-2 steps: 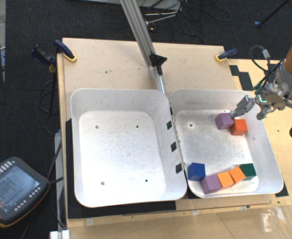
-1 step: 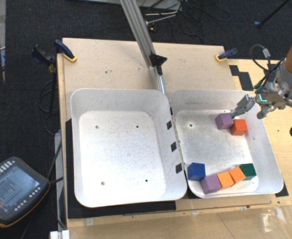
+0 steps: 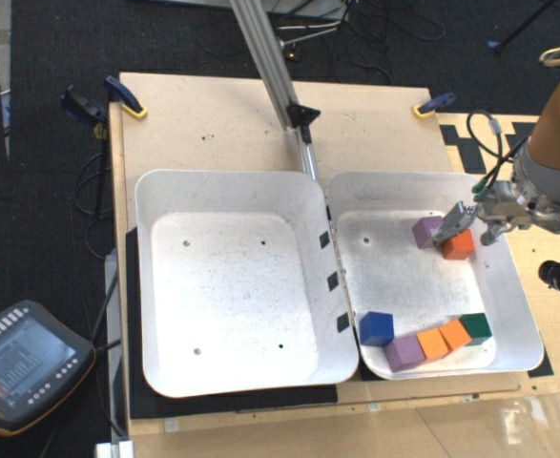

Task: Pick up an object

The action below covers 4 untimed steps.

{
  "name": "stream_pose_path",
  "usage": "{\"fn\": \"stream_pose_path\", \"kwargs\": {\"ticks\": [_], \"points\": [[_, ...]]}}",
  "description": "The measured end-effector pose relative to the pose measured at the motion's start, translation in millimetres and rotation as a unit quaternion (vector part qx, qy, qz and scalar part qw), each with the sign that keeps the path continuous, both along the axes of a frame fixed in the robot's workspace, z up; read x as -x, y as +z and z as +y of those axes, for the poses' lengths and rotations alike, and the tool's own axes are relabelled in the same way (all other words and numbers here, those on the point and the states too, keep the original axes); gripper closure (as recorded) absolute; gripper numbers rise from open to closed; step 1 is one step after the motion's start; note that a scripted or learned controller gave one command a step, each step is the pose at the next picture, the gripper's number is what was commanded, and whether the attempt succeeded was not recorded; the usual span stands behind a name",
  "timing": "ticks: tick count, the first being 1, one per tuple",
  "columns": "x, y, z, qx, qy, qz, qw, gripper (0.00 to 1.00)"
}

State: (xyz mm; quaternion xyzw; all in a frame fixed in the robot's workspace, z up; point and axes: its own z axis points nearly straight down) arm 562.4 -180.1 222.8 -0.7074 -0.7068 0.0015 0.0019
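Down in the right bin (image 3: 508,284), four blocks sit in a loose row along its near edge: a blue block (image 3: 376,328) at the left end, then a purple block (image 3: 404,350), an orange block (image 3: 433,341) and a green block (image 3: 474,328), the last three touching one another. Farther back in the same bin, toward its right wall, a second purple block (image 3: 426,232) and a red-orange block (image 3: 459,245) lie just beside each other. The left bin (image 3: 165,208) sits alongside, the two rims meeting near the middle of the bench (image 3: 213,113). A slanted metal pole (image 3: 265,51) reaches down from the far edge to that seam. Clamps (image 3: 122,98) hold the bench's far corners, and a handheld pendant (image 3: 22,365) lies off its near left corner.

The gripper (image 3: 454,225) hangs low over the pair of blocks at the back, its tips right at the gap between the purple and the red-orange one. How wide the fingers stand cannot be told, and no block is seen between them.
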Motion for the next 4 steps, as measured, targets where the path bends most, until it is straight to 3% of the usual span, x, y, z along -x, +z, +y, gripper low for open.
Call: {"fn": "stream_pose_path", "kwargs": {"ticks": [2,3,4], "points": [[-0.1,-89.5,2.9,-0.0003,0.0,0.0,1.0,0.0],[-1.9,-76.3,2.1,0.0009,0.0,-0.004,1.0,1.0],[-1.4,-15.1,-5.4,0.0021,0.001,-0.007,1.0,1.0]]}}
